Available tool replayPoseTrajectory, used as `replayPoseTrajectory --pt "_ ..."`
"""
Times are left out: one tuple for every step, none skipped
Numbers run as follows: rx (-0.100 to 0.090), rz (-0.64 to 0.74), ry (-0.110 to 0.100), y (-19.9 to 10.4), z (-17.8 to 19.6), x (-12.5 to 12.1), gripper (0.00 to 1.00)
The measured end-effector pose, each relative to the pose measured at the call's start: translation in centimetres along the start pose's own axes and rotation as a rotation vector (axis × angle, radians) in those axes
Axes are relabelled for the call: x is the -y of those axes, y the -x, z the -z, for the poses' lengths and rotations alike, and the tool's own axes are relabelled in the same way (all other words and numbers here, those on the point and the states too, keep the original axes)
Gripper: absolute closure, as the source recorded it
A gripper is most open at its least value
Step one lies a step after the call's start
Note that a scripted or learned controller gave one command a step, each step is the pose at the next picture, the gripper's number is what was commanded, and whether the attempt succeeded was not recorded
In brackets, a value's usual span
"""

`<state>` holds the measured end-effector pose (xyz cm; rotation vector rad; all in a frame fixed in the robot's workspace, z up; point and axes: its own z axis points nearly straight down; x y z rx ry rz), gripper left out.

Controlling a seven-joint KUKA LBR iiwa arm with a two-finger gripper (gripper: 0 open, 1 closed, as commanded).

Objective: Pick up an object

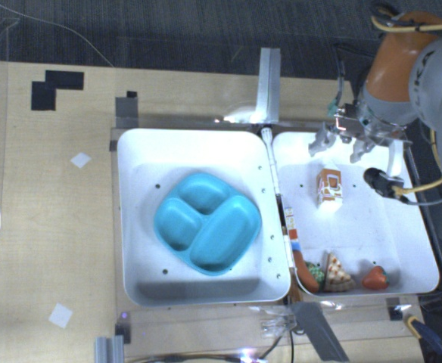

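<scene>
From my seat, the gripper (340,144) hangs over the far end of the right bin (410,225), its two pale fingers (321,140) spread apart with nothing between them. The nearest candidate I judge to be the small orange-and-white box (328,185), lying on the bin floor just toward the camera from the gripper and close under it, clear of the fingers. Its long axis runs roughly along the bin's length, away from the camera, so the fingers, which sit side by side across the bin, look already set to close on its narrow sides.

The other choices lie well apart from the gripper, crowded along the near wall: a triangular patterned piece (337,271), a red tomato-like piece (375,278) and an orange curved piece (304,274) in the corner (harder to reach, I think). The left bin (134,203) holds a blue divided tray (206,222).
</scene>
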<state>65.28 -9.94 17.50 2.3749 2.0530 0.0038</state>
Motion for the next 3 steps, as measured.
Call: replayPoseTrajectory --pt "0.000 -0.026 0.004 1.7 -8.8 1.3 0.00" --pt "0.000 -0.027 0.014 1.7 -7.3 0.9 1.00" --pt "-0.001 -0.164 0.000 -6.1 1.1 3.3 1.00"
